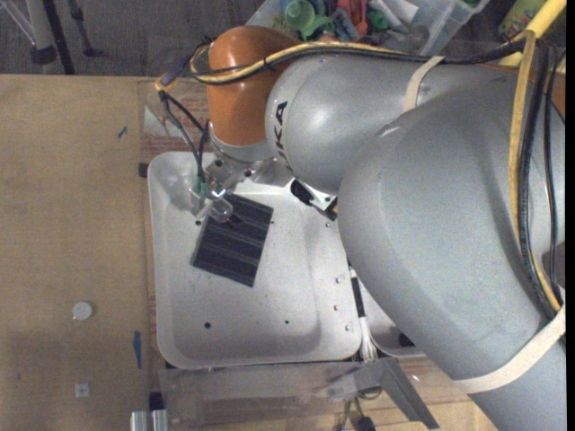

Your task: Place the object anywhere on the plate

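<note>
One dark ridged plate (234, 241) flat in bin (269, 330), long axis near-vertical; jaws (214, 203) state unclear.

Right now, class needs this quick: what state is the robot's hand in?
Hand: cannot be told; it sits at the top edge of the dark ribbed plate in the bin.

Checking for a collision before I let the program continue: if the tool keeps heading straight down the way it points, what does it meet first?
Probably the dark ribbed plate, near its upper-left edge; the tool looks just above it, though depth is unclear.

Dark ribbed plate (234, 242), flat, tilted.
</note>
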### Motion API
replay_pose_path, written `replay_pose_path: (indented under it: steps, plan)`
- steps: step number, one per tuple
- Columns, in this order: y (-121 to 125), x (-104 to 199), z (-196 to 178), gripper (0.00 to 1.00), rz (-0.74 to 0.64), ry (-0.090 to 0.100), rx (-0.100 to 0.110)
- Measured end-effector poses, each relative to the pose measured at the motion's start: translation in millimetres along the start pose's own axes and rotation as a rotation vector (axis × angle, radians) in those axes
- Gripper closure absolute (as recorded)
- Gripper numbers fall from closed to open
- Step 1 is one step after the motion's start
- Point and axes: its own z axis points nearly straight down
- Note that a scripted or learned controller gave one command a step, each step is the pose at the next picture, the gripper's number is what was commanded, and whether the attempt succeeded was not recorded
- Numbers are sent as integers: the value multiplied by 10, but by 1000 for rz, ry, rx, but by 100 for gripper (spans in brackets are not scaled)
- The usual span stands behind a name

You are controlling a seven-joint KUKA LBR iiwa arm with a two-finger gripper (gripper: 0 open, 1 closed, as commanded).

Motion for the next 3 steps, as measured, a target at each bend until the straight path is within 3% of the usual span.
replay_pose_path:
  steps: [1,2,3]
  plan:
    - [-674,108,147,100,-405,-13,-23]
    - [-122,-45,179,100,64,14,-5]
    - [-336,65,154,100,-436,-15,-20]
